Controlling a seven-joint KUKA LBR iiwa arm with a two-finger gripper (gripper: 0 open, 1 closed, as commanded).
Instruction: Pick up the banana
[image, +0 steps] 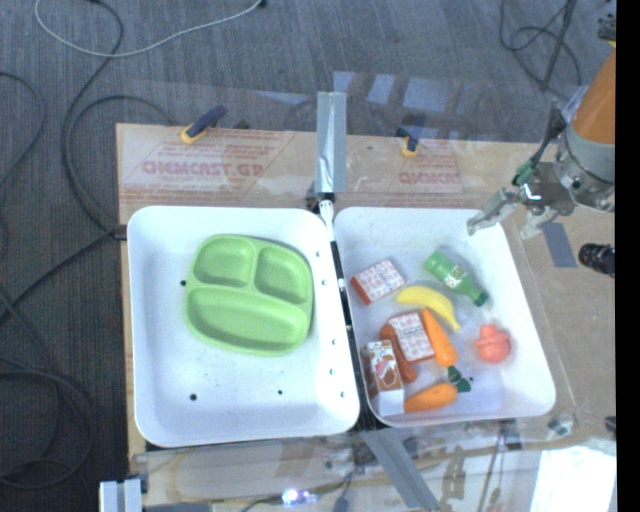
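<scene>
The yellow banana (428, 301) lies in the middle of the right bin (530, 385), curved, between a green bottle (455, 276) and an orange carrot (438, 338). My gripper (509, 221) hangs over the bin's far right corner, up and to the right of the banana and well apart from it. Its two fingers stand spread and open, with nothing between them.
The right bin also holds three red-and-white cartons (377, 280) (408, 335) (382, 366), a second carrot (432, 397) and a reddish-orange fruit (491, 342). A green divided plate (250, 293) sits in the left bin (160, 400). A metal post (329, 150) stands behind the bins.
</scene>
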